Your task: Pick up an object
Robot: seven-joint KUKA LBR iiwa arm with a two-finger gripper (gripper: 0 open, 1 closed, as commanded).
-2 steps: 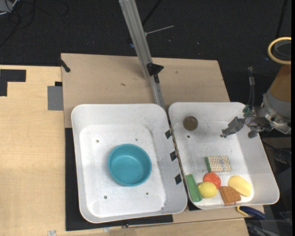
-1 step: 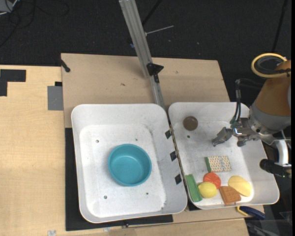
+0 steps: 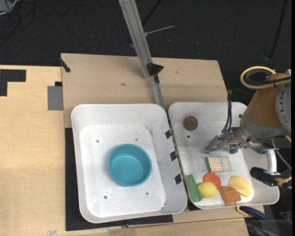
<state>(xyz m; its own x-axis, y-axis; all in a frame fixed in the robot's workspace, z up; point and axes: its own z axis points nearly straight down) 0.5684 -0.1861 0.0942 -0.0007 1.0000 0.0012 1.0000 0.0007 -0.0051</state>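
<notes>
Camera view: no writing is legible; a speckled patterned card (image 3: 219, 163) lies in the right bin (image 3: 206, 114). The arm (image 3: 265, 114) reaches in from the right, its gripper (image 3: 220, 144) low just above the card, fingers spread apart and holding nothing.

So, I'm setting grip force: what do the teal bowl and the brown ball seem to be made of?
The teal bowl looks like smooth moulded plastic: even colour, soft sheen, so likely rigid and slippery. The brown ball looks matte, without highlights, perhaps wood or rubber; it is too small to tell.
</notes>
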